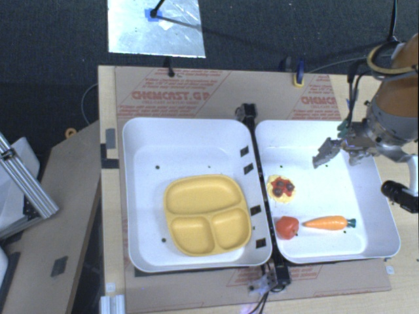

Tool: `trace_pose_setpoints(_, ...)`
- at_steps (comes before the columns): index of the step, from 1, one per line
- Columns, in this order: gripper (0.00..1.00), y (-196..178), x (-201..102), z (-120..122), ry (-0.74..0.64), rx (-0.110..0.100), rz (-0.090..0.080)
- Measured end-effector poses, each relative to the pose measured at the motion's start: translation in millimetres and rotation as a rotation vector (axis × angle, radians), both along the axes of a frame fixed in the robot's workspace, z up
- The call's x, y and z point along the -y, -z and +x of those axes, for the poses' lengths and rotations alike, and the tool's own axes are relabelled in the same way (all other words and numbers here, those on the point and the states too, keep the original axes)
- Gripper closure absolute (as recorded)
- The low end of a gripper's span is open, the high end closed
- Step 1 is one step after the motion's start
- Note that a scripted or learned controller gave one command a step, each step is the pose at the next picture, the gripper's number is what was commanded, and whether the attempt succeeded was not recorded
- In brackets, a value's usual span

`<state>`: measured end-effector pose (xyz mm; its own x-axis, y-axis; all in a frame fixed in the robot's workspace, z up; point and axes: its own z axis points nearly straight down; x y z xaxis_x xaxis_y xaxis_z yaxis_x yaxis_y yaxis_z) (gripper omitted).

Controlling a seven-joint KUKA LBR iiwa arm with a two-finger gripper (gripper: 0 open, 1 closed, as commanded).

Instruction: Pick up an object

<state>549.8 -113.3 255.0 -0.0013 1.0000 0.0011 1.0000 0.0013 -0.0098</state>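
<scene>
Fingers' state couldn't be told — gripper (325, 154) sat over the right bin (386, 237), up from the carrot (325, 224), nothing visibly held. Carrot lay near the bin's front wall, tomato (287, 227) just beside its left end, small tart (281, 188) above that. Best bet, as a judgement: drop straight over the carrot's middle, jaws across its width — clear of the tomato.

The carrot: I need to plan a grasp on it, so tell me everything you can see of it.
The carrot is a smooth orange toy, plastic by its look, with a small dark green stub at its right end. It lies flat, lengthwise left to right, in the right bin near the front wall, its tapered end beside the red tomato.
</scene>
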Motion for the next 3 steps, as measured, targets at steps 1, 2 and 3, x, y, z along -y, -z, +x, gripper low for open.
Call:
trace_pose_setpoints(1, 0.0, -6, 0, 2, -0.002, 0.012, -0.002)
trace_pose_setpoints(2, 0.0, 37, 0, -3, 0.0, 0.009, -0.001)
trace_pose_setpoints(3, 0.0, 94, 3, 6, 0.001, 0.007, 0.0)
